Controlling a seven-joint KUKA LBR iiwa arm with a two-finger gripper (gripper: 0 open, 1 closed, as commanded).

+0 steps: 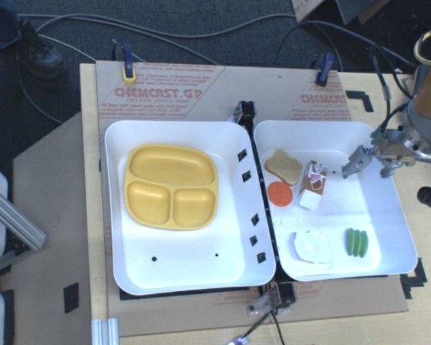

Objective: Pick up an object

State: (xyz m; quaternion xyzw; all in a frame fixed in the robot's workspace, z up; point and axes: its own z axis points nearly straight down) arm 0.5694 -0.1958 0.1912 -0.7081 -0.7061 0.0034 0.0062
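Hovering over the right bin's (388, 214) far right part, the gripper (360, 161) sits at the end of the arm (416, 131), which comes in from the right edge. Gripper points left toward the bin's middle. Whether it is spread or pressed together: cannot tell at this angle. Nothing visibly held.

Right bin contents, all to the left of and nearer the camera than the gripper:
- tan bread slice (284, 167), upper left of the bin, well apart from the gripper.
- orange disc (280, 193), just below the bread, touching or nearly touching it.
- small brown-and-white carton (314, 183), tilted, between the bread and the gripper; nearest item to the gripper, yet a clear gap of bare white floor lies between them.
- white round lid (312, 246), near the front edge, below the carton.
- green pod cluster (356, 242), front right, beside the lid, roughly below the gripper in view and well apart from it.

Left bin (122, 192): yellow divided plate (172, 186), three compartments, lying flat in the upper left part. Black clips (249, 196) run along the seam between the bins.

Both bins rest on a cardboard sheet (165, 92) clamped at the back with blue clamps (128, 63).
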